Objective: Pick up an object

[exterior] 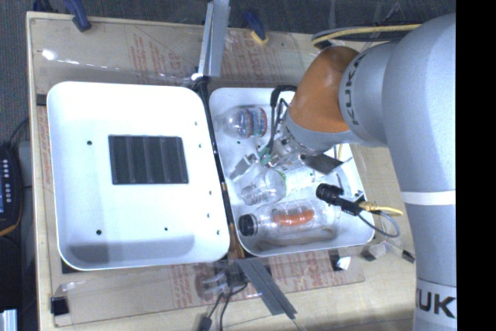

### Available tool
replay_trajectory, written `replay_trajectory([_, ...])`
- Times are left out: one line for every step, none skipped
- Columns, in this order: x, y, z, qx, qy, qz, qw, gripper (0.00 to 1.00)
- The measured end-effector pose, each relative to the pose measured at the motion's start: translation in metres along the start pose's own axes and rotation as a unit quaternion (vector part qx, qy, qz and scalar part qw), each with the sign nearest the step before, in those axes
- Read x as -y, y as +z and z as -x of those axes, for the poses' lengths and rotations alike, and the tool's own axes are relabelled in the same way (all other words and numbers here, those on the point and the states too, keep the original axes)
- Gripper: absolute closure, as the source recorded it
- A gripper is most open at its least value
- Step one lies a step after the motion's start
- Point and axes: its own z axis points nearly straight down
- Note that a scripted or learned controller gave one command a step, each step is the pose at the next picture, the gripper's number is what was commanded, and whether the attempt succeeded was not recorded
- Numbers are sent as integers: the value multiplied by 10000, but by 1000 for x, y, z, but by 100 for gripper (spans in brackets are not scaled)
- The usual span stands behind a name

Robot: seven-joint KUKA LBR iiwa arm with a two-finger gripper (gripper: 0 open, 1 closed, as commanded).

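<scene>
- Right now the gripper [267, 155] is seen low inside the right bin [350, 243], reached in from the right by the single grey arm [403, 89] with its orange band [322, 93].
- Whether anything is pinched, or how the pincer stands, cannot be told; the tips are lost among clear plastic and glare.
- Taking the gripper as landmark: a clear bottle with a blue label [246, 121] is lying just above and slightly left of it, long axis roughly left to right.
- Just below the gripper a crumpled clear bottle [263, 186] is seen, close enough that contact cannot be ruled out.
- Further below, a black-capped bottle with orange contents [288, 218] is laid on its side, long axis left to right, cap pointing left, along the bin's near wall.
- Counted: three bottles, two bins, one arm.
- The left bin [77, 167], well left of the gripper, carries a dark ribbed panel [148, 160] in its floor.
- The crumpled bottle is judged the nearest candidate; a short descent would be called for, and slippage on the thin plastic is the likely risk.
</scene>
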Motion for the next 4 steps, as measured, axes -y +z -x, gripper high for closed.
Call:
replay_trajectory([43,-2,-32,67,-183,43,9998,0])
replay_trajectory([46,-2,-38,89,421,45,9991,0])
replay_trajectory([44,-12,-40,66,391,48,9992,100])
replay_trajectory([45,-12,-39,72,394,43,9992,0])
